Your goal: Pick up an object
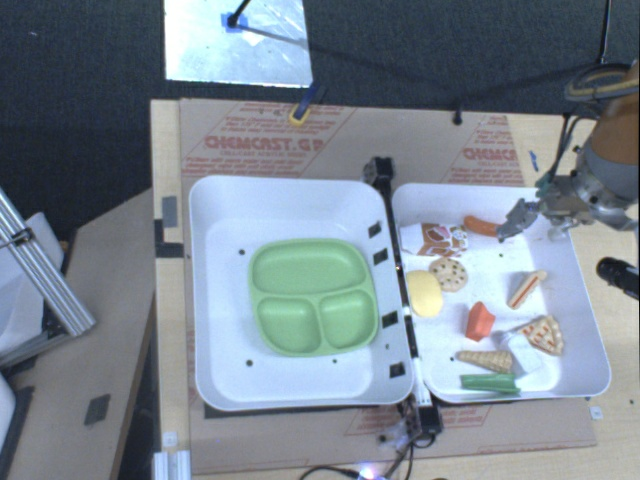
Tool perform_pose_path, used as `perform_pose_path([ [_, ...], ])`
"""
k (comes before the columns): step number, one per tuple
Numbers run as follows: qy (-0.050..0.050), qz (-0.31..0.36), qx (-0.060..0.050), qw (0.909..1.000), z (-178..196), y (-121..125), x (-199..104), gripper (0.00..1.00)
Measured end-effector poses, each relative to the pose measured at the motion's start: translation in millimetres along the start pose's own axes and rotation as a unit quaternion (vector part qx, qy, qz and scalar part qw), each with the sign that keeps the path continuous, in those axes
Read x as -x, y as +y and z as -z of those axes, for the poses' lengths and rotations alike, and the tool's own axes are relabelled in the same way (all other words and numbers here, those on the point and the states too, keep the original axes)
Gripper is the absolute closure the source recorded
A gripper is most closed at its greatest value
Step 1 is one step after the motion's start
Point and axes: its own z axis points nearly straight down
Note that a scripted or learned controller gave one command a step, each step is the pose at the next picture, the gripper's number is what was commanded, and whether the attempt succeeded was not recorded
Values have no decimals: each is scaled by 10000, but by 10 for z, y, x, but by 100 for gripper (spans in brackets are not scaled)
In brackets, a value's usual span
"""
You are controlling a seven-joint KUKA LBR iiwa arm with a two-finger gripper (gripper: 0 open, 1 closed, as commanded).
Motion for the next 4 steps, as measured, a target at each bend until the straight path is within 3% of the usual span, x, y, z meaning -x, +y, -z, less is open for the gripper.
perform_pose_path([
  [1, -13, 14, 61, 10000, 74, 29, -3, 0],
  [3, -4, 10, 46, 10000, -1104, 3, -149, 0],
  [4, -13, 9, 73, 10000, -1128, 26, -143, 0],
])
